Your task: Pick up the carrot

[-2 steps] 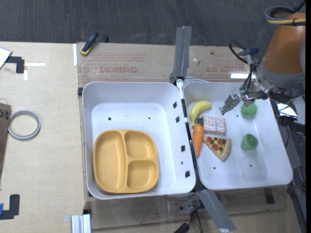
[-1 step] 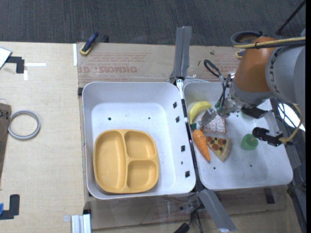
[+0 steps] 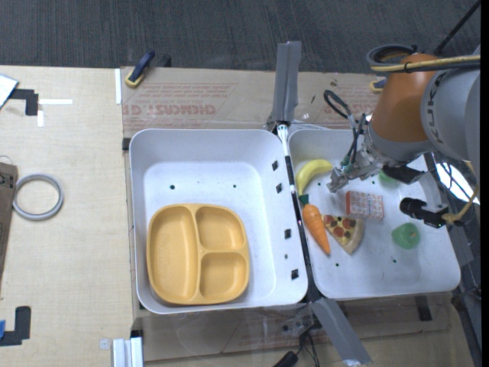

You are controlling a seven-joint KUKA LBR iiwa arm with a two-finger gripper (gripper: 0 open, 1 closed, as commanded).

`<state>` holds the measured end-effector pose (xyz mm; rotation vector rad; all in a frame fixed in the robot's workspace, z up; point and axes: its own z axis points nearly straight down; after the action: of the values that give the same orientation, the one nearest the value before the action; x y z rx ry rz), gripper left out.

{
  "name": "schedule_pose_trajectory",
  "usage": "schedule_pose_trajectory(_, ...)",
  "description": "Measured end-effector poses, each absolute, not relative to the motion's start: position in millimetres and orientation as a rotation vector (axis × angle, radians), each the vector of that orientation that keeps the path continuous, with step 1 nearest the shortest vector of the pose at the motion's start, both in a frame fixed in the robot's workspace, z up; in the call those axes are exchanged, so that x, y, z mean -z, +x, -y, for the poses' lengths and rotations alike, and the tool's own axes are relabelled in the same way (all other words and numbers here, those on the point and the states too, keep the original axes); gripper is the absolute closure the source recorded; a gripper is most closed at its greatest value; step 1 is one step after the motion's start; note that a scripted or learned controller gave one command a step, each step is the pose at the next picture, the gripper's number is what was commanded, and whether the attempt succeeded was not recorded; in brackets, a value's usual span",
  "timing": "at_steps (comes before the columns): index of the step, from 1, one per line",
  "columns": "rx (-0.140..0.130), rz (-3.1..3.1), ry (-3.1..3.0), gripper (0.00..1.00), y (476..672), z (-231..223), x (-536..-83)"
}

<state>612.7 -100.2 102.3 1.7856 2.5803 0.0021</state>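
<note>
My end effector (image 3: 341, 178) hangs over the right bin (image 3: 382, 277), toward its far left corner, just beside the banana (image 3: 312, 173); I cannot tell from this slant whether it is released or clenched, and nothing shows in its grasp; the carrot (image 3: 315, 228) lies in the same bin along its left wall, orange with a green top pointing to the far edge and its tip toward the near edge, apart from my end effector; a pizza slice (image 3: 344, 232) rests just beside the carrot on its right; a small red-and-white box (image 3: 364, 204) sits near the bin's middle; a green round piece (image 3: 406, 236) lies toward the right wall; the left bin (image 3: 206, 159) carries a yellow divided plate (image 3: 199, 254) in its near left part; a roll of tape (image 3: 34, 197) lies on the table (image 3: 61, 281) near its left edge.
</note>
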Motion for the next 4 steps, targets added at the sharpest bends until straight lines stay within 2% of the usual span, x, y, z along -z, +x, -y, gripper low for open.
schedule_pose_trajectory(1, 0.002, -2.275, 2.167, 1.0, 589.2, 42.1, -201.1)
schedule_pose_trajectory(2, 0.006, -1.992, 2.433, 1.0, 558.5, -17.9, -190.4)
schedule_pose_trajectory(3, 0.009, -1.41, 2.81, 1.0, 496.0, -25.9, -190.5)
schedule_pose_trajectory(4, 0.011, -1.002, 2.978, 1.0, 476.8, -52.0, -189.9)
